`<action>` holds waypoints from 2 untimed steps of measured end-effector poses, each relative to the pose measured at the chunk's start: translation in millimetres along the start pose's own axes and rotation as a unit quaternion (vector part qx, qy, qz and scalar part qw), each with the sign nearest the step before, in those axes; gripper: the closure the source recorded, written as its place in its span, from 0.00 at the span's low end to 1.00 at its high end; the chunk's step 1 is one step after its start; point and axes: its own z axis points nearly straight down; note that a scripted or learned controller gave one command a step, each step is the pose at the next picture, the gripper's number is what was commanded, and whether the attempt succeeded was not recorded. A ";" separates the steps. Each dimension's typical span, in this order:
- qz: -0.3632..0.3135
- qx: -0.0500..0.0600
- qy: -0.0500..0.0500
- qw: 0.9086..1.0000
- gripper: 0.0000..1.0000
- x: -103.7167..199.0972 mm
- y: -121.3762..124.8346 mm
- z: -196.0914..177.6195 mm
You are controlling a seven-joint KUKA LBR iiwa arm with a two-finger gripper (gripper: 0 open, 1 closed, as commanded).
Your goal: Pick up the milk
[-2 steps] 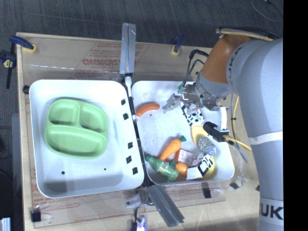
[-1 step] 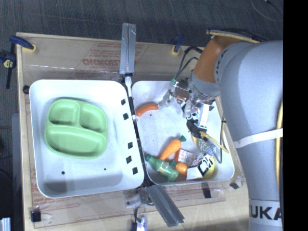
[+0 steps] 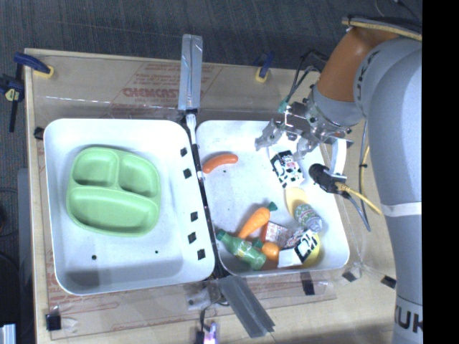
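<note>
Two shallow white bins are seen side by side on the tabletop, the left bin and the right bin meeting at a central divider. The grey arm, with its orange band, is seen entering from the right of the view and bending over the upper right part of the right bin.

A green divided tray is noted lying flat in the left bin, toward its upper left.

The tool is positioned low over the right bin's upper right area, its fingers spread wide; nothing is seen gripped between them. The milk, a small carton with black-and-white cow patches, is found directly below the tool, just beside the fingertips, lying near the bin's right wall; contact cannot be confirmed.

An orange sausage is recorded lying alone at the bin's upper left. A carrot is found tilted in the lower middle, and a green bottle lies on its side at the front edge. These are clustered with further small packets along the lower right corner, whose labels cannot be read
</note>
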 end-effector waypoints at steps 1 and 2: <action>-0.044 0.001 0.000 0.999 0.00 -3.5 -8.5 9.0; -0.070 0.001 0.000 0.998 0.00 -8.4 -27.1 19.2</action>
